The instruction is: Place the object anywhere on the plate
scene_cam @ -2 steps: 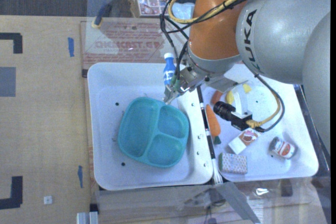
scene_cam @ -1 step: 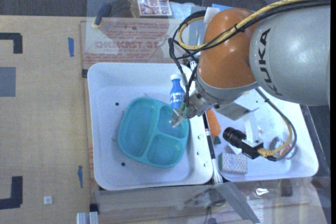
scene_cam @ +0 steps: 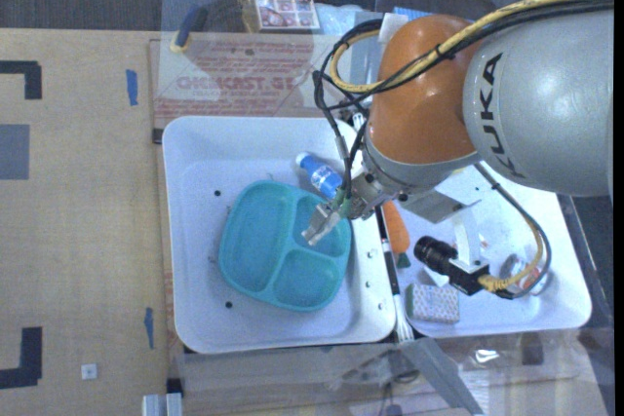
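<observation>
Three moulded compartments divided the glossy teal plate (scene_cam: pixel 283 258); my jaws (scene_cam: pixel 320 227) hovered above it, grip state unclear to me, and "KUKA" marked the arm (scene_cam: pixel 526 112).

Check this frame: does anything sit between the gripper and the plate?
Nothing visible does. The gripper is over the teal plate's upper right compartment, and the blue bottle lies beside the rim, behind it.
</observation>
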`<state>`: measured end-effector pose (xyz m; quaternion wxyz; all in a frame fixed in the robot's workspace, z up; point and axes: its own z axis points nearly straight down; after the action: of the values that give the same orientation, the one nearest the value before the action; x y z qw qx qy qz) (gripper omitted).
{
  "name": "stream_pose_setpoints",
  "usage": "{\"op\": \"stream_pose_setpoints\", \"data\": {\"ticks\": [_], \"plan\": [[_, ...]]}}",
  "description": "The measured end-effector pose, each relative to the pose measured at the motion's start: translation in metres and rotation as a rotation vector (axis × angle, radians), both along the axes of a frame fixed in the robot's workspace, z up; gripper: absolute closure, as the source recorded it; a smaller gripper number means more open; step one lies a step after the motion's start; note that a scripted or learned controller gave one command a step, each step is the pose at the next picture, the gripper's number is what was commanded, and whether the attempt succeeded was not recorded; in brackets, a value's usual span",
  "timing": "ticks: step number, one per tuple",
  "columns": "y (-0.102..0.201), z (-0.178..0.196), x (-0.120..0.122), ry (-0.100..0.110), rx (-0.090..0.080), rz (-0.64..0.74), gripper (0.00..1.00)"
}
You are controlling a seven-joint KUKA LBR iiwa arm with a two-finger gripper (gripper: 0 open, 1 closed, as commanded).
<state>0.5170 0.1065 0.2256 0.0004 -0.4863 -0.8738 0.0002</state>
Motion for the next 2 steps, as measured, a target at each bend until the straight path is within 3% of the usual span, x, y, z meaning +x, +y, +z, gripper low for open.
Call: {"op": "stream_pose_setpoints", "data": {"ticks": [1, 2], "plan": [[-0.001, 0.01, 0.001, -0.003, 0.0, -0.003, 1.0], [0.003, 0.012, 0.051, -0.007, 0.0, 0.254, 1.0]]}}
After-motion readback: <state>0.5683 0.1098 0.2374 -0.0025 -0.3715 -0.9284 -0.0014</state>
